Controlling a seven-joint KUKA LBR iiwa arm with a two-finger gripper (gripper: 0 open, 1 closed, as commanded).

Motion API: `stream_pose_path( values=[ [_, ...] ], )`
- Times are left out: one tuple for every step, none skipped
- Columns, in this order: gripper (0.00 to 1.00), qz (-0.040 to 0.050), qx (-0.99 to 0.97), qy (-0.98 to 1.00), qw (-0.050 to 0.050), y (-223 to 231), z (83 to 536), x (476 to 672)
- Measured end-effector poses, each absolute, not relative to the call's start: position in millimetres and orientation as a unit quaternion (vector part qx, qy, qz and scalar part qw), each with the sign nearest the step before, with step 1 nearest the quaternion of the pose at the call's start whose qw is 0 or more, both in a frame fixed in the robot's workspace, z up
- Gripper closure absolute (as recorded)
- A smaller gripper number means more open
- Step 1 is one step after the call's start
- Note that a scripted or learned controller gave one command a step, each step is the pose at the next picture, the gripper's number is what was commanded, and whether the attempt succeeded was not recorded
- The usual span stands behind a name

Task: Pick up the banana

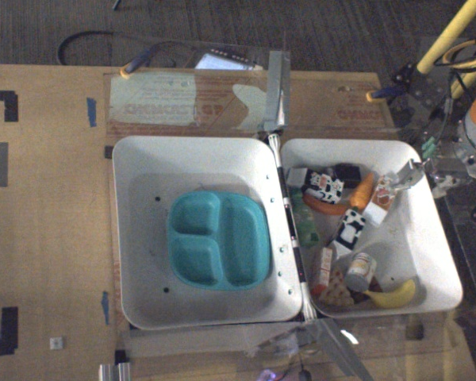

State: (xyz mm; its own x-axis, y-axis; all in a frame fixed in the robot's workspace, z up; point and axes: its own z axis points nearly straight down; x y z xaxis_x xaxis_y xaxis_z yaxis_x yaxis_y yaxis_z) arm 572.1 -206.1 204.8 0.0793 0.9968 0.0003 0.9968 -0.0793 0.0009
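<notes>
Nearest you, the banana lies in the front corner of the right bin, just beside a small tipped can and a flat red-and-white packet. Further back in that bin you have two black-and-white cow-patterned cartons and an orange carrot-like piece among the clutter, while the left bin holds a teal divided tray. At the far right rim of the right bin you can see the end effector, but you cannot tell whether it is spread or pressed together.
</notes>
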Motion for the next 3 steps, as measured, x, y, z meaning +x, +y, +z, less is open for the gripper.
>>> stream_pose_path(
  values=[
    [0.00, 0.0056, 0.755, 0.655, -0.004, -204.7, 95.3, 517.7],
    [0.00, 0.0005, 0.782, 0.624, 0.001, -203.3, 193.7, 562.2],
    [0.00, 0.0012, 0.824, 0.566, -0.008, -200.2, 94.4, 512.6]
  ],
)
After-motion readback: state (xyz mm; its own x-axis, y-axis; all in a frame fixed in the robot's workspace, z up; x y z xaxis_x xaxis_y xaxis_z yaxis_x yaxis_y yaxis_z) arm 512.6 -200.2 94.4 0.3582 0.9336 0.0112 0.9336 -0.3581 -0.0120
